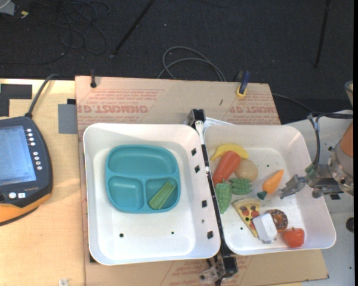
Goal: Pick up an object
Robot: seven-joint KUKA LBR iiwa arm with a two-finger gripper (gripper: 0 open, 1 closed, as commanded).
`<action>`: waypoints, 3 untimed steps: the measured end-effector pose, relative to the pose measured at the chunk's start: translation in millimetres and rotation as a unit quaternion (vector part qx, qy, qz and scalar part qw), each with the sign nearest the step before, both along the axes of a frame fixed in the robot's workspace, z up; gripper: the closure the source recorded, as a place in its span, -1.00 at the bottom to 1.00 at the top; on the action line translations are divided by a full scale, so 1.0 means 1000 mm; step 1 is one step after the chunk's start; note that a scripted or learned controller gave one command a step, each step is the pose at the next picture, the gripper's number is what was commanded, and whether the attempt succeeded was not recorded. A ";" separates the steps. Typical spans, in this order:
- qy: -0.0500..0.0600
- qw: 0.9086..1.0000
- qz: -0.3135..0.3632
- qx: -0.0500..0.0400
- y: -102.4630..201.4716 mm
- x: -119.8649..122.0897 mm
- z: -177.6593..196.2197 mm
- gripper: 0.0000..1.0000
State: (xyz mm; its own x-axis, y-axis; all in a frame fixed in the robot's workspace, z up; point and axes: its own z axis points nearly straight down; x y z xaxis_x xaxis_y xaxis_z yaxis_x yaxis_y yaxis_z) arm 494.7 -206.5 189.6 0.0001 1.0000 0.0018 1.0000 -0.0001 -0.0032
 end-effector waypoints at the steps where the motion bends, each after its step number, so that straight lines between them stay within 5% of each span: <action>1: -0.002 1.000 0.001 0.001 0.016 0.020 -0.104 -1.00; 2: -0.005 1.000 0.004 -0.001 0.117 0.074 -0.100 -1.00; 3: 0.000 1.000 0.001 -0.001 0.098 0.127 -0.102 -1.00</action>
